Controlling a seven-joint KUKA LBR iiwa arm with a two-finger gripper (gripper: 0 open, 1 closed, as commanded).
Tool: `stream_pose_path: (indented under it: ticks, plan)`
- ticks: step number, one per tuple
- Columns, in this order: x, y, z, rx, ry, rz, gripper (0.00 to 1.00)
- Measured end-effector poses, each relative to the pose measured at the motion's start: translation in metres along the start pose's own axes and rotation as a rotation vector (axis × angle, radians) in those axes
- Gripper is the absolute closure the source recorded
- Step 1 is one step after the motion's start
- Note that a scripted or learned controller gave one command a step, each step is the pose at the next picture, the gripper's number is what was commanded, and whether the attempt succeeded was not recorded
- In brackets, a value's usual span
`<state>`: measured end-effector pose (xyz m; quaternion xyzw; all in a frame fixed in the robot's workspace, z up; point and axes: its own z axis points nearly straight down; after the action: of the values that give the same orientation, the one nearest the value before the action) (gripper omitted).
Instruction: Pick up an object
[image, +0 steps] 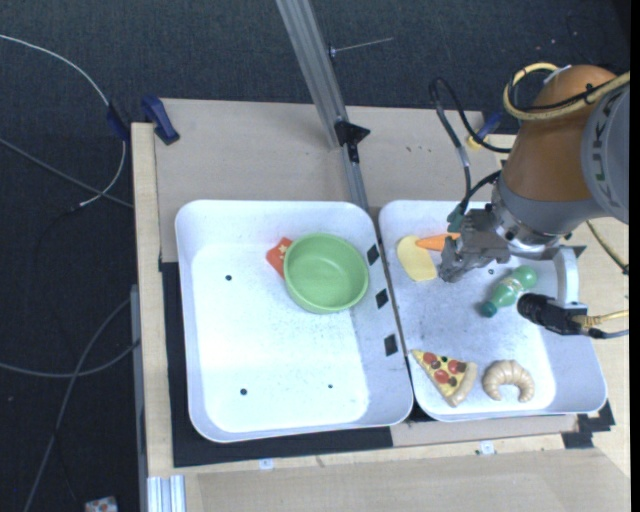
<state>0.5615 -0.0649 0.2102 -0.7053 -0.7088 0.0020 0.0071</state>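
Note:
My gripper (453, 266) hangs low over the back of the right bin (580, 385), its dark fingers pointing down just right of a yellow piece (416, 260) and below a small orange carrot (432, 242). A green bottle (505, 291) lies to the gripper's right. Near the bin's front lie a pizza slice (443, 374) and a croissant (508, 379). In the left bin (250, 400) sits a green bowl (324, 271) with a red-orange piece (277, 255) at its left rim.
A slanted metal pole (322, 75) crosses above the bins at the back. A black part with cable (548, 311) sticks out on the arm's right over the right bin. Cables run across the dark floor at left.

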Motion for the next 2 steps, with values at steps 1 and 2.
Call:
stream_pose_path:
  ticks: [1, 2]
  plan:
    - [0.06, -0.006, 0.003, 0.002, 0.0, 0.0, 1.0]
    - [0.111, -0.001, -0.004, -0.01, -0.003, -0.001, 1.0]
